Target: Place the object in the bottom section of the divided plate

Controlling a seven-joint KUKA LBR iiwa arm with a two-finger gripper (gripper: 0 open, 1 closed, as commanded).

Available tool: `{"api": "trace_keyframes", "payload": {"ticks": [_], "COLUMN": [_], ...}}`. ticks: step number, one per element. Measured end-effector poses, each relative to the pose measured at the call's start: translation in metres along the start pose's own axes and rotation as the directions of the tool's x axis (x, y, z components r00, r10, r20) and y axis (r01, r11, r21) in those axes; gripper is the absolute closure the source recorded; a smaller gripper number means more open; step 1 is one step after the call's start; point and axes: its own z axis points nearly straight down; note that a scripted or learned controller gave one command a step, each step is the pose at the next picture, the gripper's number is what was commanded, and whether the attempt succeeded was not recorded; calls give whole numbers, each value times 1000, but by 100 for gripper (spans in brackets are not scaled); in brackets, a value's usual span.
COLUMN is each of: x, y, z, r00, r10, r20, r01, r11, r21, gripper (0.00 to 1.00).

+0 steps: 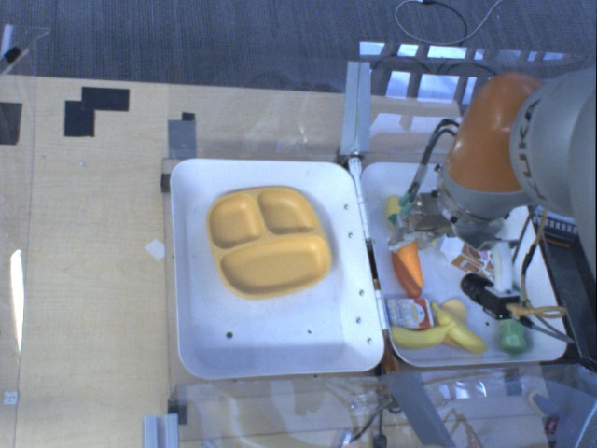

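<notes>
**Gripper low over the right bin, plate in the left bin has nothing on it**

The divided plate (269,241) sits in the left bin (280,343), a little above the middle of the frame. It is a yellow, smooth, matte plate with rounded corners. It has two small sections on the upper side and one wide bottom section (275,267), and all three are bare. The bin is white and shallow, with soft rounded edges and some small dark dots on its floor.

The arm (494,147) comes in from the right, and its round orange band is glossy. The gripper (415,224) is low over the upper left part of the right bin (381,194). Whether the claw is open or closed I cannot tell, because the wrist hides it.

The carrot (408,267), an orange cone shape with the narrow end to the bottom, lies in the right bin just below the gripper. Its upper end is very near the gripper or touches it; which one I cannot tell.

Lower in the same bin lie a small packet (410,311) with red print, a curved yellow banana (431,336) and a green rounded thing (512,337) at the lower right. The bench (93,250) is pale wood.
</notes>
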Motion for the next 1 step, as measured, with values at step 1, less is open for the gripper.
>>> {"api": "trace_keyframes", "payload": {"ticks": [1], "x": [67], "y": [40], "z": [-1], "r00": [994], "r10": [111], "r20": [-1], "r01": [-111], "r11": [994], "r21": [-1], "gripper": [100]}}
